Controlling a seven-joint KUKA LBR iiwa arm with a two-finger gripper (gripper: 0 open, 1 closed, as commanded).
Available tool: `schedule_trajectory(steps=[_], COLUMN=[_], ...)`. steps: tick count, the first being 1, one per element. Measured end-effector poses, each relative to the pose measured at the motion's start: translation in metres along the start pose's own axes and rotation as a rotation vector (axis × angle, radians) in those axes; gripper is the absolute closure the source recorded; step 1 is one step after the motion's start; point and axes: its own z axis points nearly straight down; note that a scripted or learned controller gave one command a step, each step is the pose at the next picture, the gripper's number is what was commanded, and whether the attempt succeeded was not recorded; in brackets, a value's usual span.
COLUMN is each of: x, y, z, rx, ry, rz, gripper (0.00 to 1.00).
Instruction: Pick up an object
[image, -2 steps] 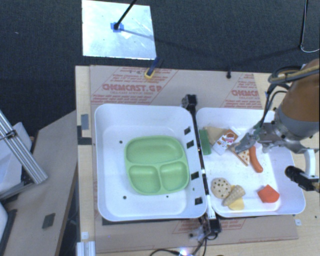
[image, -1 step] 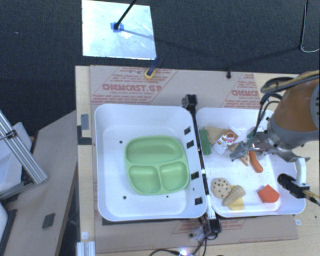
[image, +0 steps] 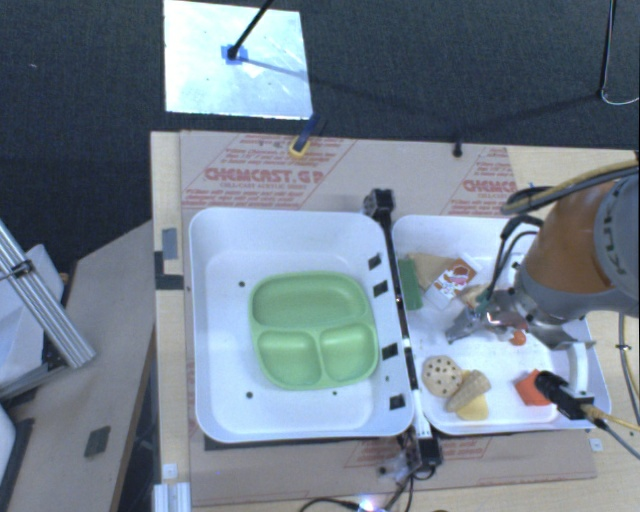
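In the right bin (image: 420, 300): gripper (image: 478, 322) low over bare floor, fingers apparently parted, holding nothing. Pick not yet made; closing and lifting remain. Candidates: cookie (image: 439, 375) and yellow wedge (image: 472, 393) near, carton (image: 453, 280) just beyond, orange block (image: 531, 390) by the arm. Left bin (image: 215, 260): green tray (image: 310, 330). Nothing blocks access.

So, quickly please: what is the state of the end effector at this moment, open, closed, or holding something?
End effector: over the right bin, near the small carton; whether it is open or closed cannot be told, and nothing is seen held.
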Motion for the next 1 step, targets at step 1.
schedule_trajectory(steps=[1], x=[0.0004], y=[0.0003], z=[0.0214], rx=[-0.002], ry=[0.000], rz=[0.000], gripper=[0.00])
